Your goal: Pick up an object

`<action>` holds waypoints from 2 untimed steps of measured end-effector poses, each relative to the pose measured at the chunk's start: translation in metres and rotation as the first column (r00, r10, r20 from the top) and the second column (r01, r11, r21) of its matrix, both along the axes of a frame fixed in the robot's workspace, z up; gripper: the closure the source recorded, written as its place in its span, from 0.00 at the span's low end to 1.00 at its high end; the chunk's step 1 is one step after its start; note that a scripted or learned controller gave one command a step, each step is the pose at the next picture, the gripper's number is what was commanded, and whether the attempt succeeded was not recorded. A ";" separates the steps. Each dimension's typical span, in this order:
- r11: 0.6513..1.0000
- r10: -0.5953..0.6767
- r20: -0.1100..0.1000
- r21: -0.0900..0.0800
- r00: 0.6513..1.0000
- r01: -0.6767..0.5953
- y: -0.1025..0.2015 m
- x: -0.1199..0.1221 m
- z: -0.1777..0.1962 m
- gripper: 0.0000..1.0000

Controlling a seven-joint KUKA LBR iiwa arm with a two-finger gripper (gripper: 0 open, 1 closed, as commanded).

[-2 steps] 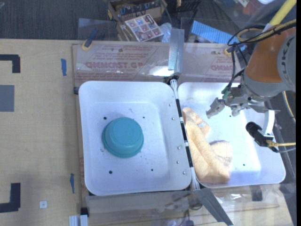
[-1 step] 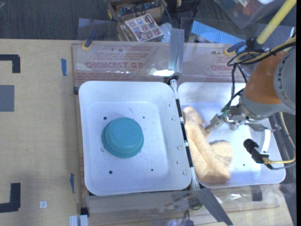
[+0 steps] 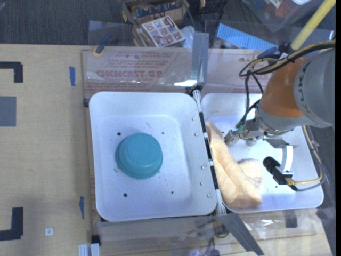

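Camera view shows a smooth, round teal bowl (image 3: 139,154) upside down at the centre of the left bin (image 3: 101,116), a glossy white tray. In the right bin (image 3: 224,103), a soft, nubbly tan cloth (image 3: 237,177) sprawls from nine to six o'clock, with the gripper (image 3: 234,136) just above its upper end; whether it is spread or closed I cannot tell.

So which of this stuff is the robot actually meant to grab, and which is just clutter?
Part of the job:
teal bowl in the left bin
tan cloth in the right bin
gripper, beside the cloth

Just lying about:
cardboard box beyond the bench
blue tape on the bench
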State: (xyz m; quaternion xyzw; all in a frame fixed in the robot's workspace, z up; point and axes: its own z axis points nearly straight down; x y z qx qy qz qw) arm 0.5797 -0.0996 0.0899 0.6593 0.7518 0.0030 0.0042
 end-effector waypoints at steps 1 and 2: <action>0.986 -0.168 -0.009 -0.001 0.986 0.169 -0.058 -0.007 0.054 0.00; 0.992 -0.123 -0.001 0.001 0.992 0.123 -0.017 -0.075 -0.001 0.00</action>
